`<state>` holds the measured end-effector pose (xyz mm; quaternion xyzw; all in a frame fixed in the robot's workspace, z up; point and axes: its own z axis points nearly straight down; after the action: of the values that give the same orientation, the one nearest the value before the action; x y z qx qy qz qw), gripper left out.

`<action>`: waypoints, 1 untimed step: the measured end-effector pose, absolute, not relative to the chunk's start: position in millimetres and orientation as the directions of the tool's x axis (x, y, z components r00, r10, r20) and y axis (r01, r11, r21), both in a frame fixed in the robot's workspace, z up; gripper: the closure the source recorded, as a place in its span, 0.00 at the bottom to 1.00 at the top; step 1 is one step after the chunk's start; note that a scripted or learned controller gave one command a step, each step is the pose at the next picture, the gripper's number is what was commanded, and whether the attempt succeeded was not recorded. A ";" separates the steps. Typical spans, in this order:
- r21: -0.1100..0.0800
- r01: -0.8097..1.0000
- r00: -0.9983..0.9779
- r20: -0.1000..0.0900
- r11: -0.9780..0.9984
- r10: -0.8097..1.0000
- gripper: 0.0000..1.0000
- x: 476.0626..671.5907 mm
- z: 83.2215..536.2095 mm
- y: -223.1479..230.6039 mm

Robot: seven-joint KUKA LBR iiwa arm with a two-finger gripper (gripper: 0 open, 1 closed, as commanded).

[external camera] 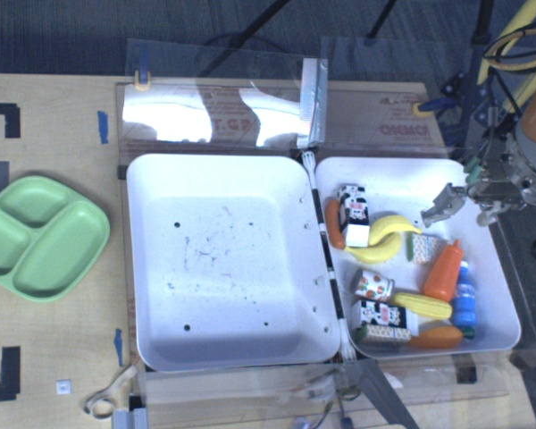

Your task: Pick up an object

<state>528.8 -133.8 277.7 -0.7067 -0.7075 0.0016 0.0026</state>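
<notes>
The gripper (439,206) hovers near the right bin's (505,329) far right corner, fingers apart and empty; the banana (381,239) lies just left, its length crosswise.

Jaws (439,206) hang above the toy-filled right bin (505,298).

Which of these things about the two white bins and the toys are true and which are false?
1. The banana lies in the right bin. True.
2. The green plate sits inside the left bin. False: it rests on the bench, left of both bins.
3. The gripper hangs over the right bin. True.
4. The orange bottle lies in the left bin. False: it lies in the right bin, beside the blue bottle.
5. The gripper holds the banana. False: the banana lies in the bin, apart from it.
</notes>
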 end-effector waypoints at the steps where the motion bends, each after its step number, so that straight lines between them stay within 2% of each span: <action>1: -0.005 0.989 -0.145 0.002 0.145 0.989 0.00 578.7 207.6 -132.8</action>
<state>578.7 -132.8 207.6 -0.6539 -0.7566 0.0011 0.0025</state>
